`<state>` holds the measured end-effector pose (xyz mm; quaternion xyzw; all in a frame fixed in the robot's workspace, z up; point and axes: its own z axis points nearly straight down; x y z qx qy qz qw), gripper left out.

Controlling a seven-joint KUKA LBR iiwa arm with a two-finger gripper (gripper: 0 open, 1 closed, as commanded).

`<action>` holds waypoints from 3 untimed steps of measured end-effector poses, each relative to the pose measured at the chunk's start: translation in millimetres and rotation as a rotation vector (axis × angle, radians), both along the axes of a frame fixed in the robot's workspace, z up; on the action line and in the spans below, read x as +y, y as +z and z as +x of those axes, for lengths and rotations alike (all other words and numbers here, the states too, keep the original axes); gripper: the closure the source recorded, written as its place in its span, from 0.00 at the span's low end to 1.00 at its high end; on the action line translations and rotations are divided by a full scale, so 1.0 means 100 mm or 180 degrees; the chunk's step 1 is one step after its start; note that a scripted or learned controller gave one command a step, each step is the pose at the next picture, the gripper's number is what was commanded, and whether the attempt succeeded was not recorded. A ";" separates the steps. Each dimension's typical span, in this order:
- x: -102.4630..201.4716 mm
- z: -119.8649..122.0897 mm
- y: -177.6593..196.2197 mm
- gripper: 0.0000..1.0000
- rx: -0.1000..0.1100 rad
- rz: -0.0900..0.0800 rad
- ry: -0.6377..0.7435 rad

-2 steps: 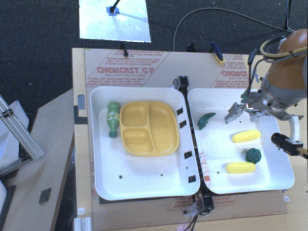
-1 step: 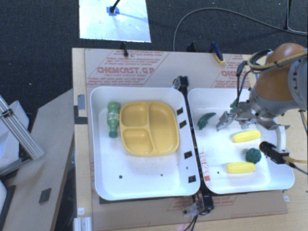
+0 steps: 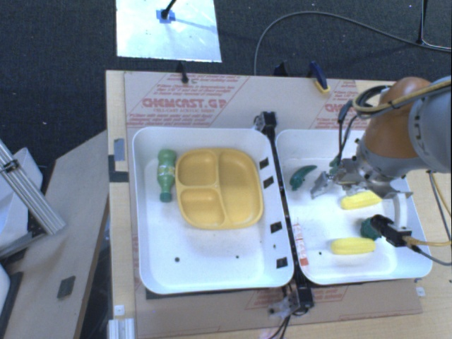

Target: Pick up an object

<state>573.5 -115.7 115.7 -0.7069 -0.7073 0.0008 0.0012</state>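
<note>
Toys like the small dark green piece [image 3: 304,176] are most likely light, hard and a bit slippery, so you should expect it to slide away if it gets pushed from one side only. You would do best to take it across its thin middle, where its two sides are close together. It looks curved, a bit like a leaf or a pepper, fat at one end and pointy at the other, but it is too small to name for sure. It lies in the right bin [image 3: 328,224], near the far left corner, close to the wall next to the left bin [image 3: 212,253]. The gripper [image 3: 323,184] is just beside it, toward the middle of the bin. You cannot tell if the gripper is spread wide or closed up. A yellow piece [image 3: 360,201] lies just past the gripper toward the right edge, and a second yellow piece [image 3: 353,246] lies near the front edge
</note>
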 end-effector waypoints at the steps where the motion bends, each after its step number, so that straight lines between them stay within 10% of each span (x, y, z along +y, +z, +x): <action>1: 0.00 0.02 0.13 1.00 -0.0018 -0.0005 0.0001; 3: -0.02 0.04 1.09 1.00 -0.0026 -0.0005 0.0013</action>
